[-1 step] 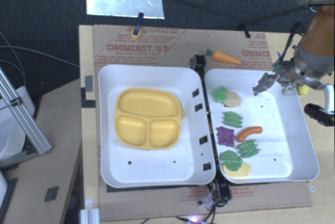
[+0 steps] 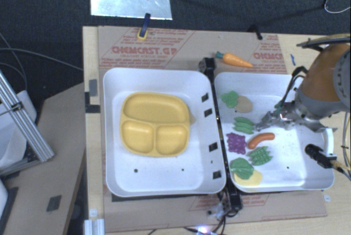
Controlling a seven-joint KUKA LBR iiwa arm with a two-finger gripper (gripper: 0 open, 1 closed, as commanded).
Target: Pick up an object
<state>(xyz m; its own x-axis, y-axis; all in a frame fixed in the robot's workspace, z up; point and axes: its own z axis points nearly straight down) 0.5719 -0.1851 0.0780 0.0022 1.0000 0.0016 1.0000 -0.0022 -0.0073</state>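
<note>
The jaws' state cannot be told; the gripper (image 2: 267,119) hovers low in the right bin (image 2: 307,173), just beside the green pod (image 2: 244,124) and the sausage (image 2: 260,140); the toys crowd together, so a descent may nudge or pinch two; open floor lies rightward, the divider (image 2: 219,135) hems the left.

the arm (image 2: 329,83) reaches in from the right, its grey body and orange band bulking at the frame's edge. the wrist angles down and to the left, ending in the claw (image 2: 265,121), whose slim tip sits low and points leftward.
</note>
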